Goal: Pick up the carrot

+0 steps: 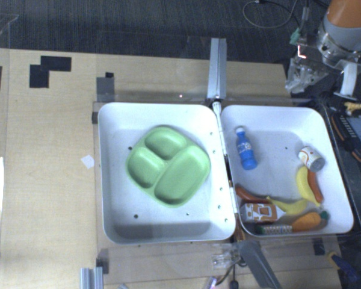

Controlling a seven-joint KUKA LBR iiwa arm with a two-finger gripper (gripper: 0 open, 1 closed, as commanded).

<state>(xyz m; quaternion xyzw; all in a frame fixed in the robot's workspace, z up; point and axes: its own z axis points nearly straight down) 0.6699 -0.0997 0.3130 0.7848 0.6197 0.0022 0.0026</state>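
The carrot is orange with a green top at its right end. It lies in the front right corner of the right bin, just below a yellow banana. My gripper hangs well behind the bin's back right edge, outside the bin and far from the carrot. Nothing shows in it.
In the right bin lie a blue bottle, a small can, an orange-red sausage, a red item and a small carton crowding the carrot's left. A green divided plate sits in the left bin.
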